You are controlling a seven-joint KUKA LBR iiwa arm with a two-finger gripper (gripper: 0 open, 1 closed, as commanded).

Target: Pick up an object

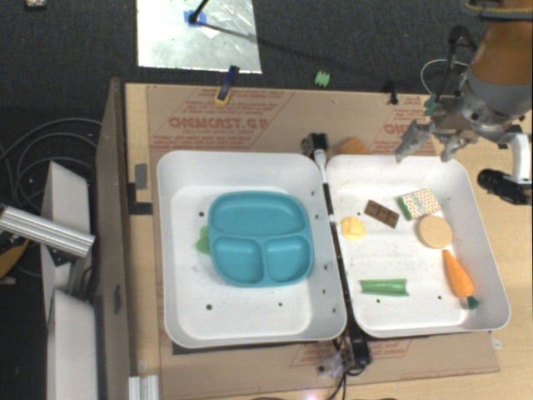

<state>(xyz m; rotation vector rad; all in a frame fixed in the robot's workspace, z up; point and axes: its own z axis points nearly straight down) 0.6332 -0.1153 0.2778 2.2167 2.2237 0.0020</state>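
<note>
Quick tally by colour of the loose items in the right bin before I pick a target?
Orange: 1, carrot
Green: 1, green bean pod
Yellow: 1, small yellow piece
Brown: 1, chocolate bar
Tan: 1, round cookie
Patterned: 1, speckled block
Total: 6

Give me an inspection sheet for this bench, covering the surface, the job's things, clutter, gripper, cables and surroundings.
Surface: cardboard-covered bench bearing left bin and right bin side by side.
Job's things: in the right bin, carrot, tan round piece, patterned block, brown bar, yellow piece, green piece.
Clutter: blue divided tray in the left bin, a green scrap at its left edge.
Gripper: gripper open, above the right bin's far edge, holding nothing.
Cables: black loops on the floor at left.
Surroundings: shiny sheet on dark floor beyond the bench.
</note>
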